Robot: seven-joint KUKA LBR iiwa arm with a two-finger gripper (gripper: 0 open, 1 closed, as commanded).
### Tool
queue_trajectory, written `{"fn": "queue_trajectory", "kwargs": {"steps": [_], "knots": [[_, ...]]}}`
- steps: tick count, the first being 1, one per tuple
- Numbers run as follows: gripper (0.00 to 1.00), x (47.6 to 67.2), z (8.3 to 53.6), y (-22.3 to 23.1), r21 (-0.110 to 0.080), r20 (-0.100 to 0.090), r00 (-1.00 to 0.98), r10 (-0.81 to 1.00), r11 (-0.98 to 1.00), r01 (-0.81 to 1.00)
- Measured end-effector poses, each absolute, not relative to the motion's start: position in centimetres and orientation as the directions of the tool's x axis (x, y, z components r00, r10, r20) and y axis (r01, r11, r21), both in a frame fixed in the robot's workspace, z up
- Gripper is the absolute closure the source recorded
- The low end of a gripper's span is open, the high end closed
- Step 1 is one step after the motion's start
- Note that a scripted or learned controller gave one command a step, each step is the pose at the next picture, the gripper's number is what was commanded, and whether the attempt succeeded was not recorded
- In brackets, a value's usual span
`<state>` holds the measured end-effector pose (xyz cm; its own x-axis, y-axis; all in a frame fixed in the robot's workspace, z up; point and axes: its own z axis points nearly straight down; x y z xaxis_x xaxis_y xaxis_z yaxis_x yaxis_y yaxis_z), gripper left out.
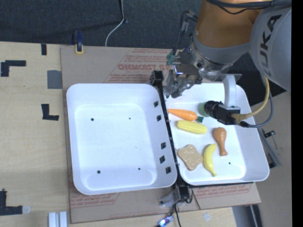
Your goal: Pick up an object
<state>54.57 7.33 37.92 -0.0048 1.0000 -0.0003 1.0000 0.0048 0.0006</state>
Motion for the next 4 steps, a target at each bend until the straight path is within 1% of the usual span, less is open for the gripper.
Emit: {"fn": "queue_trajectory", "kwargs": {"steps": [1,2,3,4], "knots": [[1.0,52.2,35.7,6.3,-0.007,-0.002,-0.001,1.0,0.001,1.0],[1.0,49.4,43.5,9.7,0.003,0.001,-0.006,1.0,0.006,1.0],[1.0,50.4,35.7,4.3,-0.01,-0.004,0.006,1.0,-0.006,1.0],[1.0,54.3,39.7,0.3,0.002,-0.003,0.002,1.0,-0.002,1.0]]}}
